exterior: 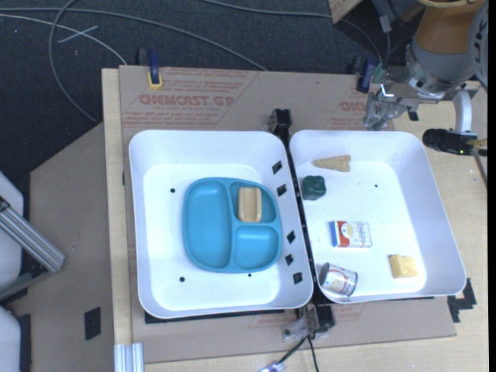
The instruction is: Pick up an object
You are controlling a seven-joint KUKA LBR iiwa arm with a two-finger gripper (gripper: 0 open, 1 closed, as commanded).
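The right bin (434,208) holds a tan wedge (332,163), a dark green lump (313,187), a small white carton with red and blue print (350,234), a yellow block (402,266) and a silvery can (339,280) lying at the front left corner. My gripper (378,113) hangs at the top right, over the cardboard just beyond the right bin's far rim. It is apart from every object; the tan wedge is the nearest, below and left of it. I see nothing held in it.
The left bin (155,208) carries a blue divided plate (221,231) with a tan oblong piece (249,204) in its upper right compartment. A black divider with clips (288,200) runs between the bins. Cables lie on the dark floor behind the bench.
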